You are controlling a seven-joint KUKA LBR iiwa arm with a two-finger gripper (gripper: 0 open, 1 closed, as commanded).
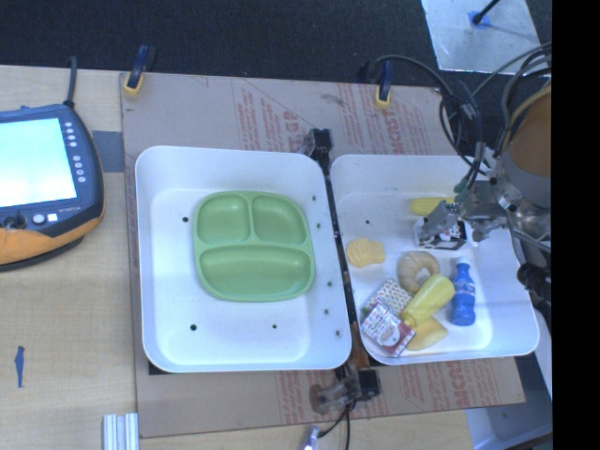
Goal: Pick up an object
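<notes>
The pick had not been made: every object lay in the right bin [506, 345], and the gripper [443, 229] hung low over that bin's middle, toward its far edge, beside a yellow piece [427, 205]; whether it was open or closed I could not tell, perhaps because the metal blurred against the white floor. Toward the near edge clustered a bagel [417, 269], a yellow bottle [429, 297], a blue bottle [462, 294], a wrapped packet [382, 324] and a pale cookie [365, 252], crowding any descent. The left bin [159, 336] held a green divided plate [253, 247].

Bright even light, soft shadows, slight blur.
</notes>
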